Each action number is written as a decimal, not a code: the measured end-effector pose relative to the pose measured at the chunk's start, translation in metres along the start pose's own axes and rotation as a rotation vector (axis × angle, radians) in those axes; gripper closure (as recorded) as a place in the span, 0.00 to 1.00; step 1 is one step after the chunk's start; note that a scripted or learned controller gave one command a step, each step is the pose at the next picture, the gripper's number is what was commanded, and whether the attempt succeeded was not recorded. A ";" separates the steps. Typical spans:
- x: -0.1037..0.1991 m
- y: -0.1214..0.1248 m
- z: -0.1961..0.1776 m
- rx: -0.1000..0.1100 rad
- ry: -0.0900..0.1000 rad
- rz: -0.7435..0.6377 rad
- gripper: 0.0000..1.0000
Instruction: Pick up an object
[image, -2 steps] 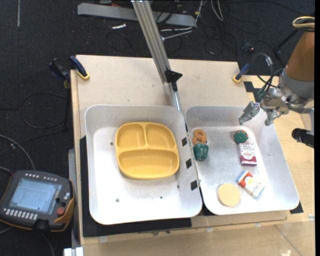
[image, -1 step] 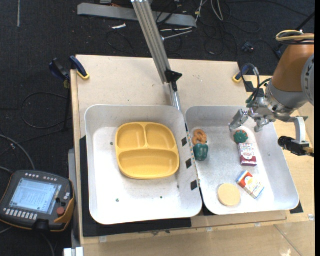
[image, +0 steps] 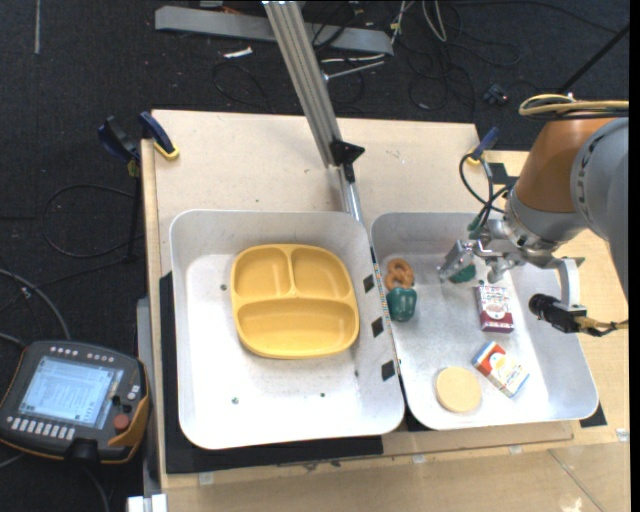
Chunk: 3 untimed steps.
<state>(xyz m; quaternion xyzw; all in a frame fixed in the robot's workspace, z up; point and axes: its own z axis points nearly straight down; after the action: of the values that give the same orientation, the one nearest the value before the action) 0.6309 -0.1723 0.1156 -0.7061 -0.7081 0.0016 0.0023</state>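
Objects for picking are found in the right bin: a small brown pretzel-like ring near the left wall, a green pepper-shaped toy just below it, a red and white box towards the middle, a small colourful carton lower down, and a tan round disc near the front edge. The carton and the disc are seen just beside each other; the box is set apart from both. In the left bin a yellow divided tray is seen, lying flat near the middle.

The pincer is seen over the upper part of the right bin, just above the box and to the right of the ring. Whether it is open or closed cannot be told, and nothing can be made out in its hold. The arm is seen reaching in from the right, with cables looped beside the wrist.

A slanted metal pole is seen crossing the surface down to the gap between the bins. Blue clamps are fixed at the far left corner of the surface. A teach pendant is seen on the floor at the lower left.
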 end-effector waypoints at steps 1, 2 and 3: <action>-0.001 0.002 -0.015 -0.008 -0.002 0.000 1.00; 0.003 -0.003 -0.061 -0.011 -0.002 0.000 1.00; 0.005 -0.001 -0.125 -0.013 -0.003 -0.001 1.00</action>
<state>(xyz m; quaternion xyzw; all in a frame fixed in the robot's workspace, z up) 0.6302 -0.1670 0.2408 -0.7059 -0.7083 -0.0020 -0.0036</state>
